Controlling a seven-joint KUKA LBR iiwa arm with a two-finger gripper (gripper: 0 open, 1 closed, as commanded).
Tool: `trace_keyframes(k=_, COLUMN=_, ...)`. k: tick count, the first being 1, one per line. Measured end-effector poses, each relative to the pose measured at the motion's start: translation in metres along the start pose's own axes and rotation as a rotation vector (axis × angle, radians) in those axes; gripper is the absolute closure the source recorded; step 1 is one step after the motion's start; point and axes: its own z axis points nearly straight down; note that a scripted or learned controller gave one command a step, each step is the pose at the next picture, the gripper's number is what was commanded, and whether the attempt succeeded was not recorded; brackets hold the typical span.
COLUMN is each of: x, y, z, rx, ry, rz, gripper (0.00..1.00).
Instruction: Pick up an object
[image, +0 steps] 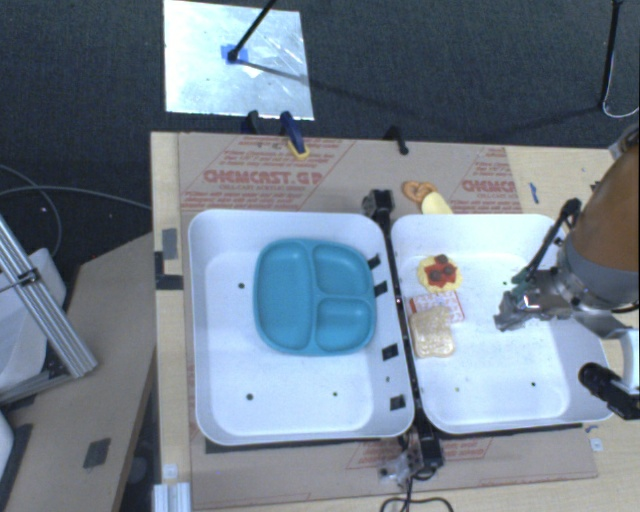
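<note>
In the right bin (480, 410) lie a toy pizza slice with red toppings (440, 274) and, just below it, a pale speckled slice of bread (433, 331). My gripper (511, 314) hangs over the right half of that bin, well to the right of both food pieces and apart from them. Nothing shows between its fingers. The left bin (230, 400) holds a blue sectioned plate (314, 297).
A yellow banana-like toy (436, 205) and a small orange piece (417, 189) lie on the cardboard behind the right bin. A blue and yellow clamp (293, 136) sits at the back edge. The grey arm (610, 250) fills the right side.
</note>
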Motion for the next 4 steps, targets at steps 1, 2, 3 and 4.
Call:
trace_keyframes(k=1, x=0.097, y=0.001, z=-0.066, rx=-0.003, ry=0.006, rz=-0.016, gripper=1.0)
trace_keyframes(k=2, x=0.132, y=0.001, z=-0.163, rx=-0.006, ry=0.006, rz=-0.011, gripper=1.0)
trace_keyframes(k=3, x=0.243, y=-0.001, z=-0.143, rx=0.006, ry=0.006, rz=-0.016, gripper=1.0)
trace_keyframes(k=4, x=0.212, y=0.016, z=-0.305, rx=-0.014, ry=0.009, rz=-0.005, gripper=1.0)
